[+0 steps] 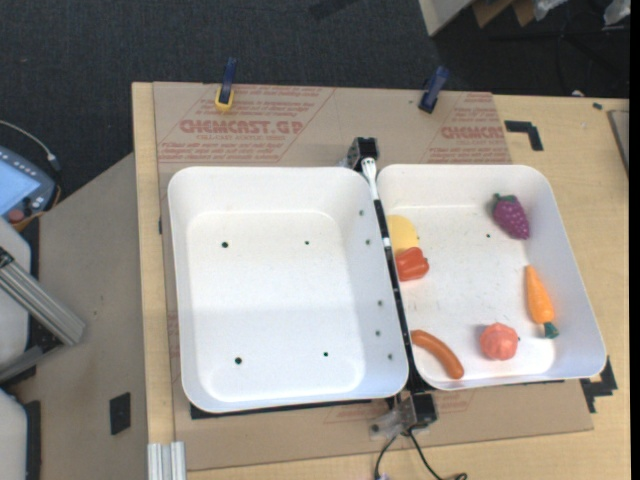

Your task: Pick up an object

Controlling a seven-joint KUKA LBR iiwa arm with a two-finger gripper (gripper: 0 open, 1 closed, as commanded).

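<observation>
The bench carries two shallow white bins side by side, and the right bin [470, 373] serves as the landmark for all positions below. Five toy food items lie inside it: a bunch of purple grapes [510, 216] near its far right corner, an orange carrot [539, 299] along its right wall, a pink strawberry [499, 341] near its near right corner, a sausage [438, 353] near its near left corner, and a yellow-and-red piece [404, 249] against its left wall. All five rest on the bin floor, apart from one another. The left bin [190, 268] adjoins the right bin's left wall. The state of the gripper cannot be told from this view, and nothing is lifted. The step in hand is judged to be target selection and approach; no pick is yet made. The next move calls for choosing one item and descending over it. The grapes and the strawberry stand well away from neighbours and look like the easier targets. The yellow-and-red piece sits tight to the dividing wall, which would likely leave little room for a finger on that side. The carrot and sausage call for fingers set across their narrow width.
</observation>
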